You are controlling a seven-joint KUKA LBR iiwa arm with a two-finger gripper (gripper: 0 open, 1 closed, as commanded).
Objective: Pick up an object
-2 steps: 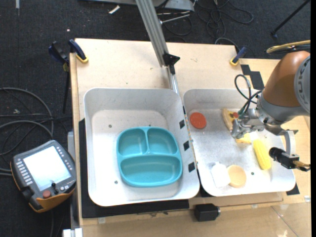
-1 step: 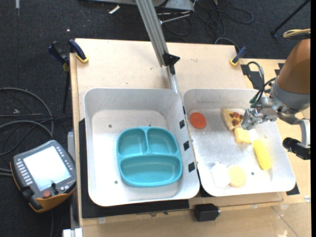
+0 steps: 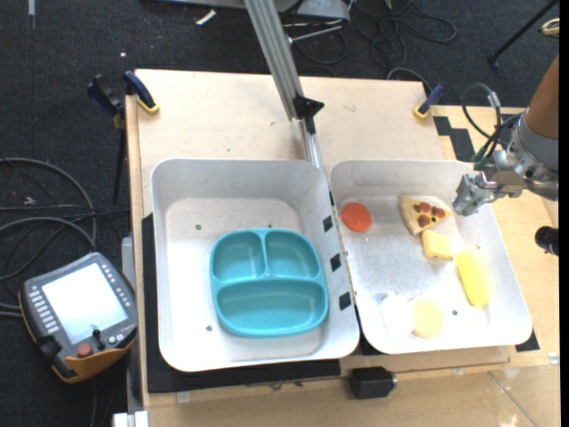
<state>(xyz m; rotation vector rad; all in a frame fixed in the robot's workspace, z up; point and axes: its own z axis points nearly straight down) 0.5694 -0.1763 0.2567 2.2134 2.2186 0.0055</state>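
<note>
The arm comes in from the right, and most of it is cut off by the picture's edge. Its pincer (image 3: pixel 468 196) hangs low over the right bin (image 3: pixel 498 238), near that bin's far right side. The tip is small and blurry, so I cannot tell if it is open or closed, and nothing can be seen caught in it.

Just left of the pincer lies a pizza slice toy (image 3: pixel 422 213), close to it but not clearly touching. Right below the slice is a small pale yellow block (image 3: pixel 436 245). A long yellow piece (image 3: pixel 473 279) lies near the bin's right wall. A round yellow piece (image 3: pixel 427 318) sits at the near edge, beside a white round thing (image 3: pixel 395 312) that is hard to make out against the white floor. A red round piece (image 3: pixel 356 217) lies alone near the left wall of this bin, with bare floor all around it.

The middle of the right bin is open room. The left bin (image 3: pixel 178 194) holds a blue tray with three parts (image 3: pixel 267 282), with bare floor all around it. A metal pole (image 3: pixel 276 47) slants down to where the two bins meet. The counter (image 3: pixel 222 114) behind the bins is bare wood, with clamps at its far corners.
</note>
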